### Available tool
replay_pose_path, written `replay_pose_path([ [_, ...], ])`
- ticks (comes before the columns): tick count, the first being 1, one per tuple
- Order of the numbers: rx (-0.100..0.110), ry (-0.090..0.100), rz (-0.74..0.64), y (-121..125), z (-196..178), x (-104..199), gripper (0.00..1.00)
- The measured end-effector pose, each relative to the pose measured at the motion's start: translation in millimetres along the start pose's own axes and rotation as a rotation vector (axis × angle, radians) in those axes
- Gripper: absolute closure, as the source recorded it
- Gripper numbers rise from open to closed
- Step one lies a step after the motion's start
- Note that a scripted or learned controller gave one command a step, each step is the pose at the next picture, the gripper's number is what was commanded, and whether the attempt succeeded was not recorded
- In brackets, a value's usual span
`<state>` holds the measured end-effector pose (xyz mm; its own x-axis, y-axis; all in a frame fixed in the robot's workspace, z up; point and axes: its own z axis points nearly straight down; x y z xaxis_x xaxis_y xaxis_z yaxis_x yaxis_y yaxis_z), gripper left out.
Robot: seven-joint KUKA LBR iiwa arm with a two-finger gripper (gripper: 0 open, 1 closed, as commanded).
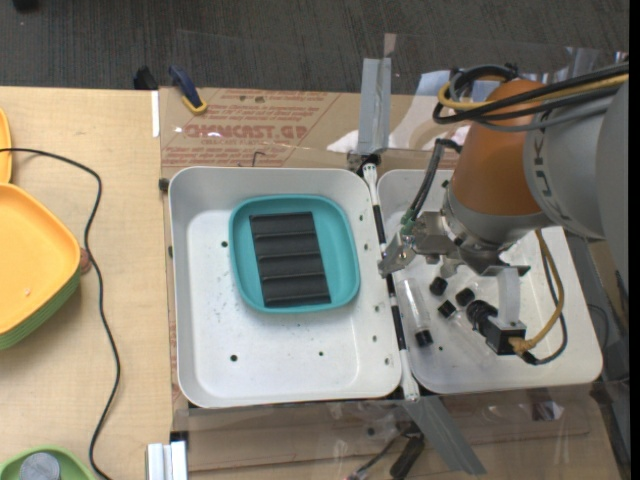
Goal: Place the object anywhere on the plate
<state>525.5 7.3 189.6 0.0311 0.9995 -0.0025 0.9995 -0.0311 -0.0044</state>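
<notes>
Well, there are two white bins side by side on the bench; the left bin (200,338) holds a blue-green plate (345,258) with round corners; the plate sits a bit above the middle of that bin, nearer the back wall than the front; a dark grey block (289,259) with ridges across it lies flat on the plate, right in its middle, and all of it is inside the plate's rim; the right bin (560,363) is just beside the left one, and their edges touch; the big grey arm (590,158) with its orange band (497,158) reaches in from the right and hangs over the right bin; the claw (455,293) points down under the wrist, well apart from the plate and the block; the wrist hides too much of it, so I cannot tell if the claw is apart or together, and I see nothing held in it; some small black bits (423,339) lie on the floor of the right bin near the claw; a yellow cable (548,323) loops by the wrist; behind the bins lies a flat brown cardboard sheet (260,123) with red letters; far to the left, on the wooden table (120,268), sits a yellow dish (30,258), and a thin black cord (103,298) runs down the table beside it
</notes>
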Motion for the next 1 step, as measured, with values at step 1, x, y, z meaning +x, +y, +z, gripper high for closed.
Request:
replay_pose_path([
  [1, 0.0, 0.001, -0.014, 19.9, -0.5, 14.9, 0.0],
])
